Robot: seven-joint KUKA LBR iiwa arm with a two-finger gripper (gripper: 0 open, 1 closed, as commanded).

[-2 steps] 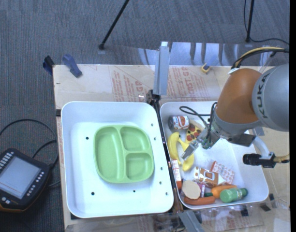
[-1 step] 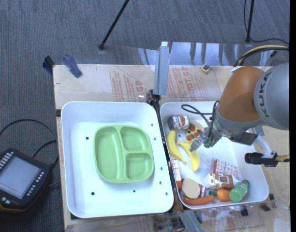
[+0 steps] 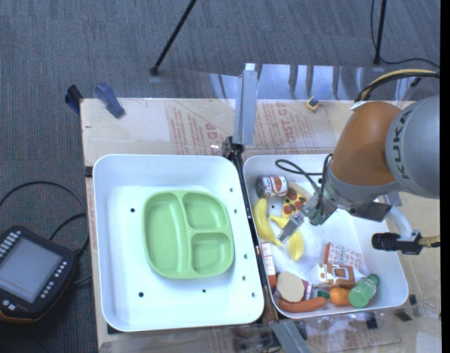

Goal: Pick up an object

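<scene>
While hovering low over the right bin (image 3: 398, 285), gripper (image 3: 290, 230) at the bananas (image 3: 267, 223), finger state impossible to tell. Could skid off curved peel, or snag the can (image 3: 272, 186) and cable (image 3: 298, 171) just beyond.

My arm (image 3: 379, 153): grey with orange band. Two shallow plastic bins (image 3: 115, 197): white. Divided plastic plate (image 3: 188, 232): pale green. Curved plastic banana (image 3: 263, 223): yellow. Plastic bottle (image 3: 363, 290): green. Small carton (image 3: 343, 257): red-white print. Sausage (image 3: 304, 305): orange-red.
</scene>
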